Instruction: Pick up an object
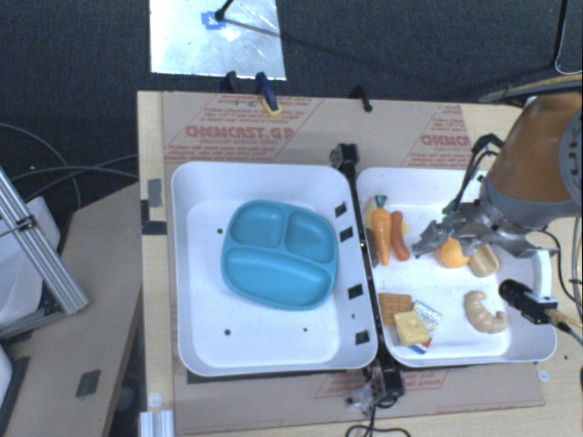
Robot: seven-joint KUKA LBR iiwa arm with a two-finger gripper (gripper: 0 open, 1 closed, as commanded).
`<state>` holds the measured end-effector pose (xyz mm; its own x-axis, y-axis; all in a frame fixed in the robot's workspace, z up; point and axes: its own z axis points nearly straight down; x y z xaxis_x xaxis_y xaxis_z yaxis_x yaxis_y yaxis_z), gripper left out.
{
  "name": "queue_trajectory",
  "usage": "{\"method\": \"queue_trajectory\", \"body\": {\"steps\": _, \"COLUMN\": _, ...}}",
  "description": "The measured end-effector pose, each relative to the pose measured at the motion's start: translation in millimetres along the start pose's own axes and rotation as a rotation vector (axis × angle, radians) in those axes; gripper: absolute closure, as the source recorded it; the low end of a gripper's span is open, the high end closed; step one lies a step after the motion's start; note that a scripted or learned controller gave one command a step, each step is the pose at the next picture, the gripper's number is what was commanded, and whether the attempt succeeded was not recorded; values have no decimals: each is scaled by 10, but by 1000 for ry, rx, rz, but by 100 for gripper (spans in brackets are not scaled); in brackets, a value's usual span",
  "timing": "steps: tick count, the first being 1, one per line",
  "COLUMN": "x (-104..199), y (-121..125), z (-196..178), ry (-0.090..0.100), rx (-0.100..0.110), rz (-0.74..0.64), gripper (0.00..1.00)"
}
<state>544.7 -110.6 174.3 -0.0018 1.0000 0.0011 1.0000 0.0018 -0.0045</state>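
Cheese wedge, cracker, croissant nearby

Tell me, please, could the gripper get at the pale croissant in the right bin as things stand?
Probably yes: the pale croissant lies alone on open floor of the right bin, near the gripper, with nothing over it.

Grey arm; orange band

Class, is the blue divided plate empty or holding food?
Empty: the blue divided plate shows only bare compartments, lying in the left bin.
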Motion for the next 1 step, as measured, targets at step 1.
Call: {"method": "queue_trajectory", "body": {"steps": 1, "x": 1, "y": -53, "z": 622, "ry": 0, "rx": 0, "rz": 1, "gripper": 0}}
